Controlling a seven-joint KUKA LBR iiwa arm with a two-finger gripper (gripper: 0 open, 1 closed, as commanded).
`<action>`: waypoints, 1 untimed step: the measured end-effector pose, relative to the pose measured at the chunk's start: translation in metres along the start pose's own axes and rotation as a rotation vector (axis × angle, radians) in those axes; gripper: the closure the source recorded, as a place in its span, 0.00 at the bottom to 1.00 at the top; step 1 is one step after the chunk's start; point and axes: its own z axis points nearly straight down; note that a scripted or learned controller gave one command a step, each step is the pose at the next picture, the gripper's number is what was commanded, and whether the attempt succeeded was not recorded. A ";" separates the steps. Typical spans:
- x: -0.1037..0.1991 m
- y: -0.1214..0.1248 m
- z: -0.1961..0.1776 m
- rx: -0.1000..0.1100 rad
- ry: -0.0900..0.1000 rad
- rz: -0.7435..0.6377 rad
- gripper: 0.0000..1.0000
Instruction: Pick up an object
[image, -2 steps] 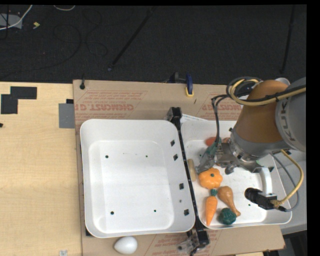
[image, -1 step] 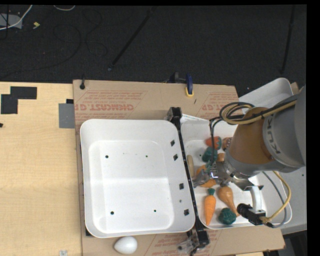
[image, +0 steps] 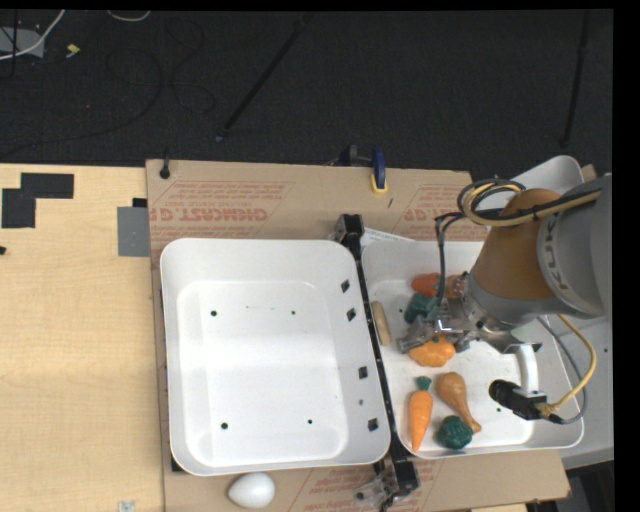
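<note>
Gripper: low in your right bin, directly over the orange fruit; grasp state cannot be told. Carrot, drumstick and green lump lie just beyond it, toward you. Nothing visibly lifted; pick pending.

right bin's got an orange lumpy fruit mid-frame right, a carrot upright-ish below it, a tan drumstick and a teal blob beside.
</note>
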 end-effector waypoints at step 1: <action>-0.001 -0.002 -0.006 0.007 0.002 0.007 1.00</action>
